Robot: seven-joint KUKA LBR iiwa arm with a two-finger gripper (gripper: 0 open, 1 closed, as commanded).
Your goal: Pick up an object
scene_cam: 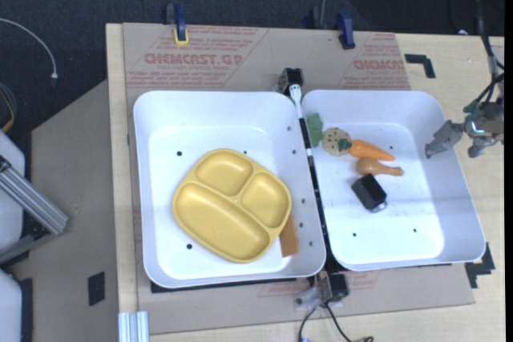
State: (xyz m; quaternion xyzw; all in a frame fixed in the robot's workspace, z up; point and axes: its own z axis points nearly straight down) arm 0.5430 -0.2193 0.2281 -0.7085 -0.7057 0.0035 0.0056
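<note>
Overhead, the grey two-finger gripper [458, 137] sits at the right rim of the right shallow white bin [417, 240], its fingers spread apart with nothing between them. Well apart from it, near the bin's middle, lie a black boxy block [370, 192], an orange carrot-shaped toy [372, 149], a tan drumstick-shaped toy [377, 167] just below the carrot, and a small beige round piece [333, 140] beside a green scrap [314, 127] at the dividing wall. The left shallow white bin [160, 140] holds a yellow three-compartment plastic plate [232, 204], with a flat orange-brown strip [288, 239] touching its lower right edge.
</note>
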